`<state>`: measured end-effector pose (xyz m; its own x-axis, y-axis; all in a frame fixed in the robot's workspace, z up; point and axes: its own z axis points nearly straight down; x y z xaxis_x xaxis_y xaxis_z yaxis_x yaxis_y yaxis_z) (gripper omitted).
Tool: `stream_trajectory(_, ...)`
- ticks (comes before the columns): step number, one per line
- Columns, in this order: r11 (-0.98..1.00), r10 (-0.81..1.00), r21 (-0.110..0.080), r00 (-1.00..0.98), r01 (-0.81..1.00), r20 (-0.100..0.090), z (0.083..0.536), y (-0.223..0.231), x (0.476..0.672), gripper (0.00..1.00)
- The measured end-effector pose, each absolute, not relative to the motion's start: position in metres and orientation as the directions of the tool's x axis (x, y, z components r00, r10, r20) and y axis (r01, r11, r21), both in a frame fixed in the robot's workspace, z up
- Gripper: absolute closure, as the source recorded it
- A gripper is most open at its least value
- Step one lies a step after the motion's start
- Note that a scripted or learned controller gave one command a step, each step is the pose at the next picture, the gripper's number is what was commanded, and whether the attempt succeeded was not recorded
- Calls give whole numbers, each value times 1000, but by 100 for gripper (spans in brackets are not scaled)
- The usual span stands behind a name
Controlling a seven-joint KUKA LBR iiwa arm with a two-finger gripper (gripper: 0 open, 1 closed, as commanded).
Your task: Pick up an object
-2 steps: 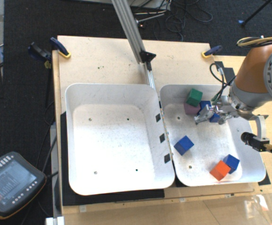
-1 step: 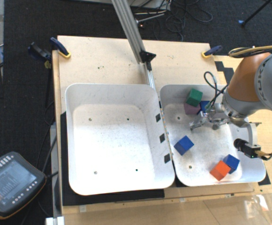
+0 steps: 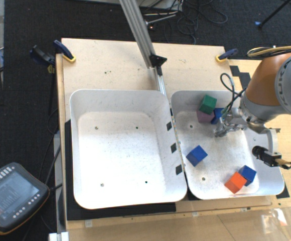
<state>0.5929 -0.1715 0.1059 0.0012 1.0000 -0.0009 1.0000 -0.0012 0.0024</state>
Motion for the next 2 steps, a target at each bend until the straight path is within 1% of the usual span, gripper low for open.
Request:
stream_trajectory(1,1,1000,7,-1,1000,-3,159,-179,602,100)
stream_trajectory(2,2,1000,7,-2,1000,-3,214,-182,598,100)
